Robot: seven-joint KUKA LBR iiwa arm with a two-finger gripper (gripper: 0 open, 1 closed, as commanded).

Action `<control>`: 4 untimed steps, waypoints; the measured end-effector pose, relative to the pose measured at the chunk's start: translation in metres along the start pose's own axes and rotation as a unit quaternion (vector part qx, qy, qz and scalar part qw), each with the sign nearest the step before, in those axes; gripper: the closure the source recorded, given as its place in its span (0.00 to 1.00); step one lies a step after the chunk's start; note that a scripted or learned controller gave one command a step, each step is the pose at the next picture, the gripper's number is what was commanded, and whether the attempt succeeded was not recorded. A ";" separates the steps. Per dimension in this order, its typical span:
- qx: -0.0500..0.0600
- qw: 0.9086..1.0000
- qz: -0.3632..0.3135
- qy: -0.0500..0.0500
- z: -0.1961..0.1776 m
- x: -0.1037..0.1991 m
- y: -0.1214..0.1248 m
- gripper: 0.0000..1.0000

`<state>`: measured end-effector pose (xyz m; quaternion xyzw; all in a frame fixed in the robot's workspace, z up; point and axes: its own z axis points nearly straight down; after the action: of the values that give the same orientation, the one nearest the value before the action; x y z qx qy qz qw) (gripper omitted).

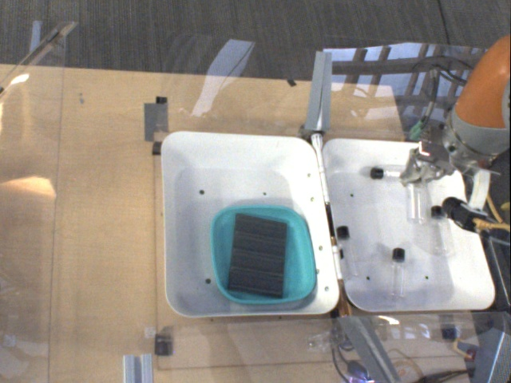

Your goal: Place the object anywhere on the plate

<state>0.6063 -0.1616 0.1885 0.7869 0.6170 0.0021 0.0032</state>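
A dark grey ridged block (258,254) lies flat on the teal plate (301,250), which sits in the front part of the left white bin (188,214). The block lies well inside the plate's rim, its long side running front to back. My gripper (418,183) hangs over the far right part of the right white bin (359,282), well away from the plate and the block. The grey arm with its orange band (484,94) reaches in from the upper right. I see nothing held at the gripper.
Several small black studs (376,171) stick up from the floor of the right bin. A grey metal post (318,94) stands at the back between the two bins. Black cables (463,212) hang beside the wrist. Wooden bench top (80,214) stretches to the left.
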 end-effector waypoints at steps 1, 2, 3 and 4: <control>0.002 0.996 -0.089 0.001 0.040 0.052 -0.057 1.00; 0.001 0.994 -0.111 0.002 0.002 0.101 -0.122 1.00; 0.001 0.993 -0.120 0.002 0.002 0.157 -0.124 1.00; 0.001 0.983 -0.182 0.002 0.002 0.231 -0.147 1.00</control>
<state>0.5186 0.0973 0.1855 0.6614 0.7500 0.0027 0.0016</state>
